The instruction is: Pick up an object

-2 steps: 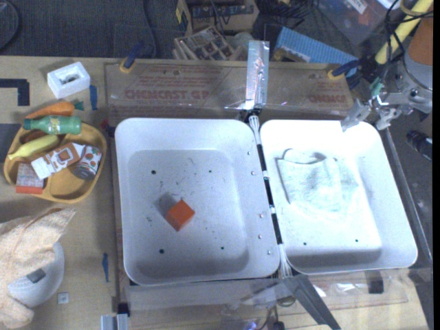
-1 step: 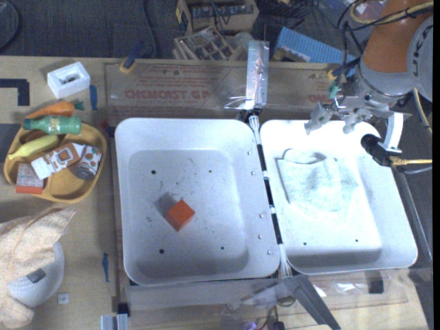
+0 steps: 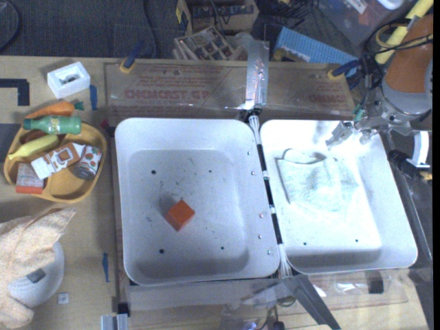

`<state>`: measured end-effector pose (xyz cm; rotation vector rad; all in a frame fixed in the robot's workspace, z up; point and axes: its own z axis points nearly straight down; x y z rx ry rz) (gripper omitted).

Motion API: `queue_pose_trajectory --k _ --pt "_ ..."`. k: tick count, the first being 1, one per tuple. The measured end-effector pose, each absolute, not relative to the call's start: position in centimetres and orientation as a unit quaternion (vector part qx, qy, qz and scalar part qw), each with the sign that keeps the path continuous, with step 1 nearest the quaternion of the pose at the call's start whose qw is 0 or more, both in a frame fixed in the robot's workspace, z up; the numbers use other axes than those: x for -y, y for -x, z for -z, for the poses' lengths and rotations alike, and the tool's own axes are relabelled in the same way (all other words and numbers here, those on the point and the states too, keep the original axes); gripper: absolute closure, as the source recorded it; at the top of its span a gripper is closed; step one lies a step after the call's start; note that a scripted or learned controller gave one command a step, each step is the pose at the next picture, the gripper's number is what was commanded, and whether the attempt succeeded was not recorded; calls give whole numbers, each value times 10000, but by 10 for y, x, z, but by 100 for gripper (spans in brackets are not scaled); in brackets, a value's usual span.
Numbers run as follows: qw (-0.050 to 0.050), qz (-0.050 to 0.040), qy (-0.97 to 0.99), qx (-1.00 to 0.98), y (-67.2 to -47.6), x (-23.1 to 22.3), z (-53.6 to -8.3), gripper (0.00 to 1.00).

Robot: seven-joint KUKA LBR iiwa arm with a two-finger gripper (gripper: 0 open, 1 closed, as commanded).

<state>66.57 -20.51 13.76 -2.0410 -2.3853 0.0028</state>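
An orange cube (image 3: 181, 214) lies on the floor of the left white bin (image 3: 137, 143), a little left of its middle. A crumpled white cloth (image 3: 317, 181) is spread over the floor of the right white bin (image 3: 392, 225). My gripper (image 3: 348, 137) hangs over the far right part of the right bin, just beyond the cloth's far edge and well away from the cube. It is open, and nothing is between its fingers (image 3: 335, 136).
A yellow bowl (image 3: 62, 188) of toy food stands left of the bins, with a beige cloth (image 3: 31, 253) in front of it. A clear panel (image 3: 185, 88) runs behind the bins. The grey arm (image 3: 405, 81) comes in from the upper right.
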Motion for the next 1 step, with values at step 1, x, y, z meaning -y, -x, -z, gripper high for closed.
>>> queue_pose_trajectory --k 1 --pt "-6 -4 6855 7281 -658 203 -230 0"
